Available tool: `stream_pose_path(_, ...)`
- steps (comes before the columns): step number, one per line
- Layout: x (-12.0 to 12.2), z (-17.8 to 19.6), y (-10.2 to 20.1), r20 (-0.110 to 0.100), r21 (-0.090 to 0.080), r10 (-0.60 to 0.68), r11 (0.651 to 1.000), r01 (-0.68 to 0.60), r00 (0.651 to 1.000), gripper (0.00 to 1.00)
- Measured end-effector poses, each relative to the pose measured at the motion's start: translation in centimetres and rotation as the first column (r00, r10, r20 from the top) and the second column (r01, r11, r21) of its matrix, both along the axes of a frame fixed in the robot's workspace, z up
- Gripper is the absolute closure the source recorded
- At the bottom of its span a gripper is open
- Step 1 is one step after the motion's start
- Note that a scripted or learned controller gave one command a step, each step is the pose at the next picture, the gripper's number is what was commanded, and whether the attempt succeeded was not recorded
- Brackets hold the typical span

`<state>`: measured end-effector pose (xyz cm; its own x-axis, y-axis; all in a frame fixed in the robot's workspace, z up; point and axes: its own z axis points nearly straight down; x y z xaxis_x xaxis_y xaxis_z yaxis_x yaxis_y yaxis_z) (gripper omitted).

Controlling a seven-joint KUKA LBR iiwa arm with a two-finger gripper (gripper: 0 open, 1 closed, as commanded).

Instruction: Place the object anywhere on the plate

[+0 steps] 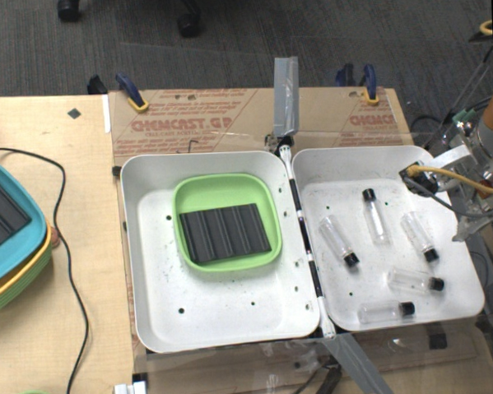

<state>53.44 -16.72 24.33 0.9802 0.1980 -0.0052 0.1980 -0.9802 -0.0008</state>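
A robotics lab or test workspace, seen from above. A pale wooden bench (55, 326) stands on dark grey office carpet (344, 22), with the wheeled feet of a chair (190, 24) at the top edge. A sheet of brown printed cardboard (193, 121) is fixed to the bench with blue-handled clamps (130, 89). On it sit two shallow white bins (146, 321) joined side by side, the seam strapped with grey tape (286, 99). The right bin holds several clear, black-capped sample tubes (338, 241). A black cable (68, 243) trails across the bench, and bundled wires and hardware (452, 181) crowd the right edge.
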Motion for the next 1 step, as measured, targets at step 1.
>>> stream_pose_path(1, -0.91, 0.73, -1.18, 0.001, 0.001, -0.002, 1.0, 0.002, 1.0, 0.0)
